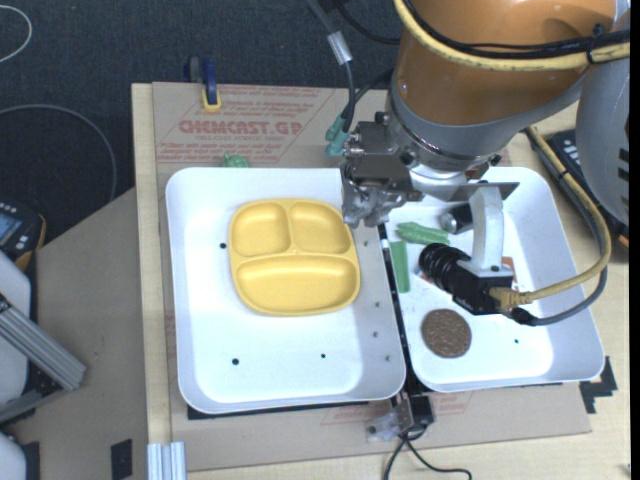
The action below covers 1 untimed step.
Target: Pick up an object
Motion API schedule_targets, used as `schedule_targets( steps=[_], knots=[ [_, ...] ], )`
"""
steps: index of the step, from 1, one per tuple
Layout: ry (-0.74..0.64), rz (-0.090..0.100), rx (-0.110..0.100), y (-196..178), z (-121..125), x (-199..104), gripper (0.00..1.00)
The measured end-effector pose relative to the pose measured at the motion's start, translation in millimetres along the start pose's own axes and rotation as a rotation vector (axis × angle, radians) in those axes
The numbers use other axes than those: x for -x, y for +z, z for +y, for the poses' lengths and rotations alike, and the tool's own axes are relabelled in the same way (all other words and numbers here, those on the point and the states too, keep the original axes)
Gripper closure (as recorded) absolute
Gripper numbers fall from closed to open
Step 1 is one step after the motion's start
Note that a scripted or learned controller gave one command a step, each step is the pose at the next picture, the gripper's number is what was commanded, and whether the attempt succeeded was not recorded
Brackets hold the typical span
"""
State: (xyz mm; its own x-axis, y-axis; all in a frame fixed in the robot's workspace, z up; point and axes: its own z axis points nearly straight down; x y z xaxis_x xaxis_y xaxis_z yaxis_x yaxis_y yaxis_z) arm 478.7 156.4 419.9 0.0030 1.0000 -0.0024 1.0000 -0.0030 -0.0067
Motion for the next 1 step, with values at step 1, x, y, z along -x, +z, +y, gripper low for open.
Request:
schedule_targets(
  steps=[1],
  knots=[
    [-0.005, 0.003, 0.008, -13.5, 0.7, -1.5, 1.0]
  ],
)
